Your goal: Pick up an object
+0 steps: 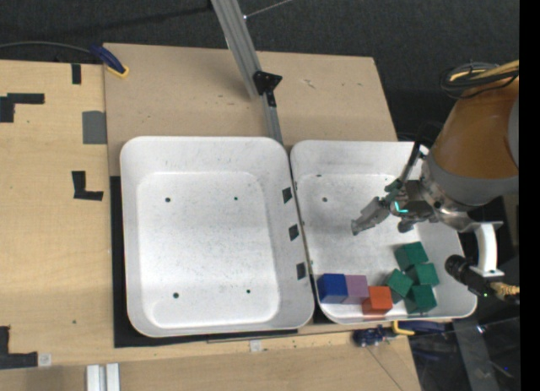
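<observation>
Blocks (411,278) cluster along the right bin's (346,161) near edge toward its right corner, just nearward of the gripper (371,216), whose jaws I cannot tell are spread or pressed together.

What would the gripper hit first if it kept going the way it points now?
Probably bare floor of the right white bin. The gripper points left and down in the camera view; the coloured blocks lie off that line, though depth is unclear.

The arm (472,149) reaches in from the right, gripper (368,219) angled down-left.
</observation>
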Available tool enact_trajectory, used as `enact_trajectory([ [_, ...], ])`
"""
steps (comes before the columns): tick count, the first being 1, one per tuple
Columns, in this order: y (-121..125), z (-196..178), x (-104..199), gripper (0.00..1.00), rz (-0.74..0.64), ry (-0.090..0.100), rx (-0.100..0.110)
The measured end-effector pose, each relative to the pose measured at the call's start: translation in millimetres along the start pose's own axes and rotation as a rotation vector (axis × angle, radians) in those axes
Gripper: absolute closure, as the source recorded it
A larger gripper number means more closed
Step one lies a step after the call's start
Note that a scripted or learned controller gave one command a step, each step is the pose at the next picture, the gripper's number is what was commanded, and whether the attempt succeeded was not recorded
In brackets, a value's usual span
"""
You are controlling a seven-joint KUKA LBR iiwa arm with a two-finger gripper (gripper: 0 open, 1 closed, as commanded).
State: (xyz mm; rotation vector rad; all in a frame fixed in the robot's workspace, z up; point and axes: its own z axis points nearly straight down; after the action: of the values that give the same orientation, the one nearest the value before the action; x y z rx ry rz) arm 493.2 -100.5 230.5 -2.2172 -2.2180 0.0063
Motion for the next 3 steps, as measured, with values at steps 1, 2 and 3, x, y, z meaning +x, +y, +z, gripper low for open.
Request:
enact_trajectory([
  [1,1.0,-2.3,-0.1,0.00,-0.001,-0.001,-0.005],
  [2,-3.4,41.7,1.6,0.00,0.000,0.000,0.000],
  [3,5.1,97.7,4.2,0.00,0.000,0.000,0.001],
])
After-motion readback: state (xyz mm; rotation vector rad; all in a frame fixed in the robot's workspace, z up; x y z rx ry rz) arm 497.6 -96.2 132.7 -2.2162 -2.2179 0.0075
